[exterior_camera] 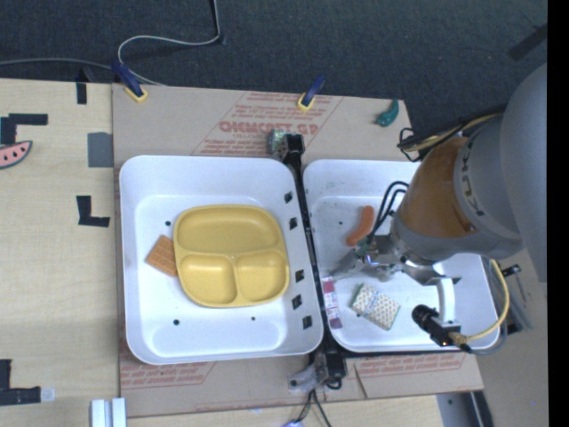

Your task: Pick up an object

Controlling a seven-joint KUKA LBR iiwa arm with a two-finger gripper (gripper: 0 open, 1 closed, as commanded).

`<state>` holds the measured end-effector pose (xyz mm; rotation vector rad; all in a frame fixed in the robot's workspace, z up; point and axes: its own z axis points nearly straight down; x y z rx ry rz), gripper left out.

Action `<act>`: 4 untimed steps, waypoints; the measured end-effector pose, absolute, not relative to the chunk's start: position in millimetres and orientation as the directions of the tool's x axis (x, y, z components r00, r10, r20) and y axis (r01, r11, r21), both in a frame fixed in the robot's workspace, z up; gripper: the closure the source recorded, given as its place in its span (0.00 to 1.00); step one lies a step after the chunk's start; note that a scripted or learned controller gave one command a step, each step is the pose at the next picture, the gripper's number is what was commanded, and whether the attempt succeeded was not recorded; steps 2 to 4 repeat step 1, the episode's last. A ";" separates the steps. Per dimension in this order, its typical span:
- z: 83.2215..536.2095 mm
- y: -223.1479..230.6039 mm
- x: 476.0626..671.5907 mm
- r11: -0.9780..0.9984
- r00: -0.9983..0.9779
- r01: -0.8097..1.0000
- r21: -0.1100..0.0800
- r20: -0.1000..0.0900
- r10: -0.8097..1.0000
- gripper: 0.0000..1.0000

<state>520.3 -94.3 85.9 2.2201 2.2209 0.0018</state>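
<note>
In the right bin lie an orange, sausage-shaped piece, a white dotted pad and a small pink-and-white packet. My gripper hangs low over this bin's middle, just below the orange piece and just above the white pad. The grey arm with its orange band covers the bin's right half. Nothing is visibly held.
The left bin holds a yellow divided plate with a brown waffle-like square tucked under its left edge. A black divider with clips runs between the bins. Cables hang off the arm at the right bin's front.
</note>
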 end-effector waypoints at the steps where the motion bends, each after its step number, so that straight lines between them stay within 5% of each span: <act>1: 95.7 -95.5 521.0 -0.001 0.001 1.000 0.005 -0.003 1.000 1.00; 4: 95.7 -95.5 521.0 -0.001 0.001 1.000 0.005 -0.003 1.000 1.00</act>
